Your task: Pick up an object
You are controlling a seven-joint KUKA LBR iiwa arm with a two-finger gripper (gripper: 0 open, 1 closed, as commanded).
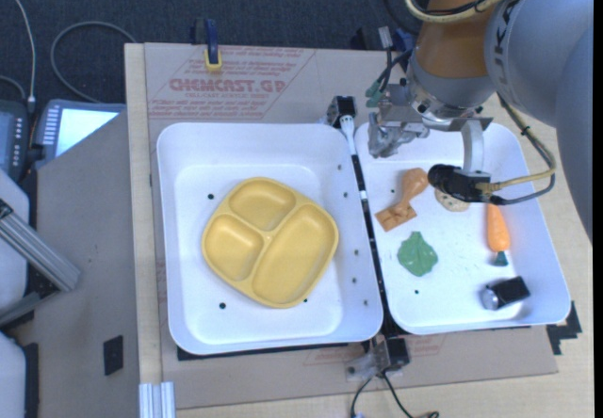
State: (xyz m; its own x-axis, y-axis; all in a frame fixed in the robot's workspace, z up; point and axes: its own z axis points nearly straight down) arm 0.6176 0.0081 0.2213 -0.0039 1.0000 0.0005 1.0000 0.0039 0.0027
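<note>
Yellow three-compartment plastic plate (270, 241): centred in left white bin (179, 218). Tan wooden block (405, 197), green crumpled leaf-shaped toy (416, 253), orange plastic carrot (497, 228) and small black-and-silver cylinder (505, 293): right of that plate, in right white bin (537, 265). Gripper (391, 136): above the tan block, at the bin's far edge; finger state cannot be told. Risk: a straight descent likely meets bare bin floor, missing everything.
</note>
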